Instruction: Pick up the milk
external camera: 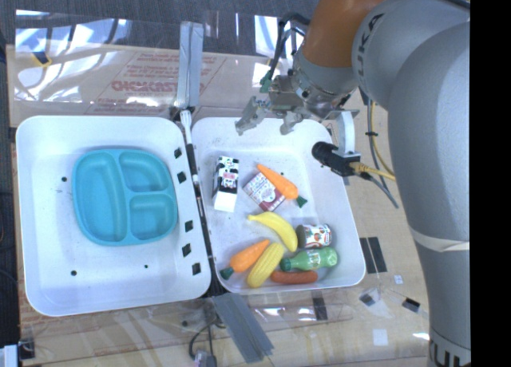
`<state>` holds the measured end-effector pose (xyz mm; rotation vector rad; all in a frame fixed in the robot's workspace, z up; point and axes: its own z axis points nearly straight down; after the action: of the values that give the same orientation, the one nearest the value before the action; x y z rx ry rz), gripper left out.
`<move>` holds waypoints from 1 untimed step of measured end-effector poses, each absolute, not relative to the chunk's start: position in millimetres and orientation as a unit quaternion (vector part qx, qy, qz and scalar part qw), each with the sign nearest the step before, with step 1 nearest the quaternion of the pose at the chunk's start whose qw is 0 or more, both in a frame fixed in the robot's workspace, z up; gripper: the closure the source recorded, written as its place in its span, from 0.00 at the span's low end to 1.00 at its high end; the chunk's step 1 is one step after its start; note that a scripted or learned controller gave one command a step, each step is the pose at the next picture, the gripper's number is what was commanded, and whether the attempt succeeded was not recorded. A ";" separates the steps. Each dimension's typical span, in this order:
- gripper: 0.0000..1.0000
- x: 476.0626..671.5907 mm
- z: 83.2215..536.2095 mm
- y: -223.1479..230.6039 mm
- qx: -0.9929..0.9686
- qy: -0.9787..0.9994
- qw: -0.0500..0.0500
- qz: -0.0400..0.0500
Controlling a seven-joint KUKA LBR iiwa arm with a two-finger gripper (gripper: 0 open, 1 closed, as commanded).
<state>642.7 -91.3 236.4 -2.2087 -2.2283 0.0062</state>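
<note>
The milk [227,183] is a small white carton with black cow patches, lying in the right bin [209,137] near its left wall. My gripper [267,121] hangs above the bin's far edge, up and to the right of the milk. Its two fingers [244,123] are spread apart with nothing between them. The grey arm with its orange band comes in from the upper right.
The right bin also holds a pink juice box [262,190], a carrot [278,183], a banana [274,228], a can [316,236], a green bottle [311,260], corn [264,265] and other toy food. A blue divided tray [125,196] lies in the left bin [40,278].
</note>
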 end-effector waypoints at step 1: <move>0.00 636.4 190.3 -25.5 -0.701 -0.713 0.002 0.003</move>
<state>636.4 -25.5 190.3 -2.2011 -2.2361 0.0081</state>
